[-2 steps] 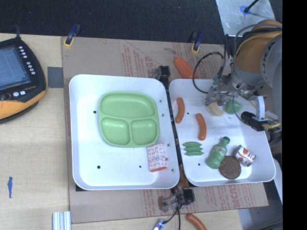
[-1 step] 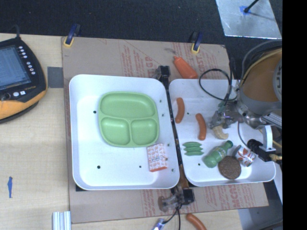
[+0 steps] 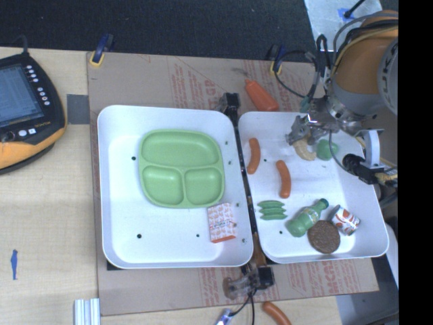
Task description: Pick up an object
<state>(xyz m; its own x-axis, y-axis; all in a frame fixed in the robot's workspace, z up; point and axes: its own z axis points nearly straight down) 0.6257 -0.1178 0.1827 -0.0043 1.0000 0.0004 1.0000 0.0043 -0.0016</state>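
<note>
Camera view | claw (image 3: 306, 135) over right bin (image 3: 379, 215), state unclear | green bottle (image 3: 306, 218) lying tilted

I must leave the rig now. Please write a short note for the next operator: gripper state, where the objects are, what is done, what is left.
Gripper: low in the right bin, far end, over a tan object and a green one; grasp cannot be judged.
Right bin also holds two sausages, pea pods, green bottle, brown disc, small can.
Left bin: green divided plate, packet.
Done: approach.
Left: lift one object.
</note>
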